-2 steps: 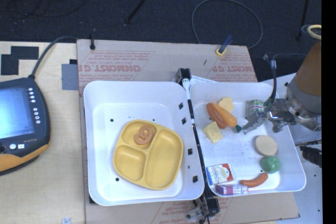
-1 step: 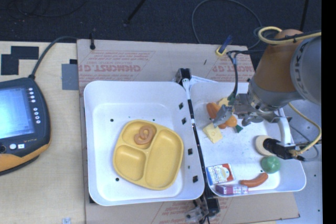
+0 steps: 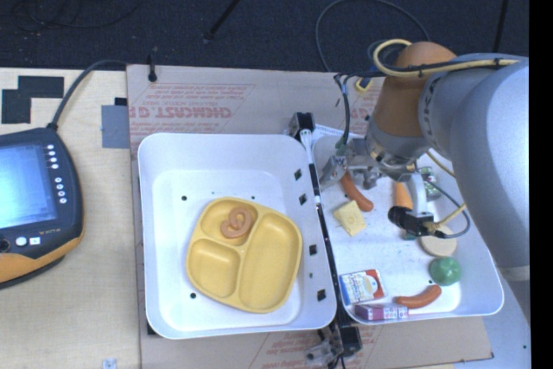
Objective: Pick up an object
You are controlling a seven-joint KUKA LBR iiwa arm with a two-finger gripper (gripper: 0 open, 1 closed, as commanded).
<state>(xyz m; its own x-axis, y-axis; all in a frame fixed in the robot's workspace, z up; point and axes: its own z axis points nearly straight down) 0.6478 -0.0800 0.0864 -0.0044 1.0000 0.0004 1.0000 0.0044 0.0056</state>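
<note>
Orange sausage (image 3: pixel 356 193) beneath gripper (image 3: pixel 361 174)

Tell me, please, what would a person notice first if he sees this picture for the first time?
The big grey arm with its orange band comes in from the right and hangs over the right bin, where small toy foods lie: a sausage, a cheese wedge and a green ball. In the left bin sits a yellow divided tray with a small pretzel-like piece in its upper compartment. A screen pendant lies at the far left.
</note>
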